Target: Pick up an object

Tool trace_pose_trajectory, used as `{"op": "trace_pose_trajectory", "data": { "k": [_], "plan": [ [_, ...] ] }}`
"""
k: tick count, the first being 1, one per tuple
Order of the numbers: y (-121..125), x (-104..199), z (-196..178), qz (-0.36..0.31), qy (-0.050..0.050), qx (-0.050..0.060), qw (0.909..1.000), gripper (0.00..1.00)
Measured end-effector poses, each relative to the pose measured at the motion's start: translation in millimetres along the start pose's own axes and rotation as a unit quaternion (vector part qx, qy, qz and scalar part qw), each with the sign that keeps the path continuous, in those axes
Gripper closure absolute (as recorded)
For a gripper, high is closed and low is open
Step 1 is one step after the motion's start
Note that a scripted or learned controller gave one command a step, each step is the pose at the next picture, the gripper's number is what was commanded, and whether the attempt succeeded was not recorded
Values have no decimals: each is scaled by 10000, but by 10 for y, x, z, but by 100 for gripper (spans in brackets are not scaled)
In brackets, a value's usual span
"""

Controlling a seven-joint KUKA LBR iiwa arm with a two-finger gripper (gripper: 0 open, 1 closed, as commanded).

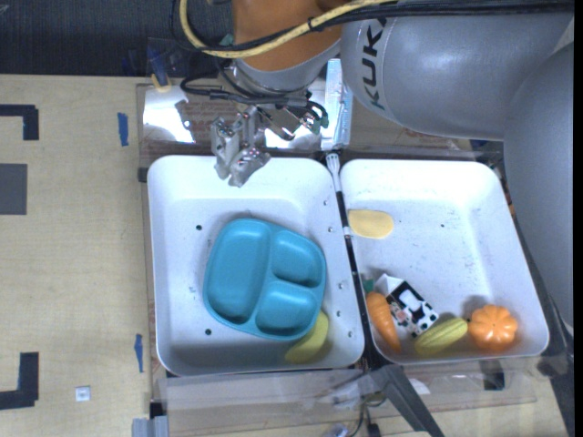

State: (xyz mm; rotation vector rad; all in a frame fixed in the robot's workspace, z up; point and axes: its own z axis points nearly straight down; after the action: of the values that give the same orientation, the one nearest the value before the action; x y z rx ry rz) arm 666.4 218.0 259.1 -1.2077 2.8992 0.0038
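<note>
Two shallow white plastic bins sit side by side on the bench, the left bin [173, 244] and the right bin [455, 198] meeting at a shared rim down the middle. The grey arm with its orange band [273, 12] hangs over the far edge of the left bin, and its metal two-finger gripper [239, 167] hovers just above that bin's far wall; nothing shows between its fingers, and whether the jaws are open or closed cannot be told. In the left bin lies a blue divided plastic plate [264, 280], with a yellow-green rounded fruit [311, 340] tucked against its near right edge. In the right bin a pale yellow oval piece [371, 223] lies by the left wall, and along the near wall sit an orange carrot-like piece [381, 321], a black-and-white patterned block [412, 308], a yellow-green elongated fruit [441, 335] and a small orange pumpkin [493, 326].
</note>
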Motion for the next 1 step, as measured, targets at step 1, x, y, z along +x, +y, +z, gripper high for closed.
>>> {"op": "trace_pose_trajectory", "data": {
  "k": [1],
  "plan": [
    [-69,67,45,446,-13,3,9990,100]
  ]
}}
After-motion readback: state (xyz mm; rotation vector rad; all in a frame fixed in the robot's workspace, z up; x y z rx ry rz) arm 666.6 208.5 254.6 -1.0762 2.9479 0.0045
